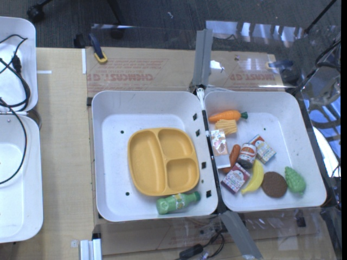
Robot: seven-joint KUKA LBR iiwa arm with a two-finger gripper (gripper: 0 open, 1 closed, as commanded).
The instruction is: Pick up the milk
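Bench surface is tan board, with a cardboard sheet bearing red lettering behind the bins. The floor beyond is dark grey carpet, and black chair legs stand on it at the top left. A white tray with black cables sits at the far left. The left bin holds a yellow divided plate, and a green bottle lies on its side at the bin's near wall, just below the plate. The right bin holds the clutter. The milk, which I take to be the small white carton, sits near the bin's centre, touching a small can on its left. A banana, a brown disc and green grapes lie below it, and a carrot lies near the far wall. I cannot tell whether my claw is open or closed.
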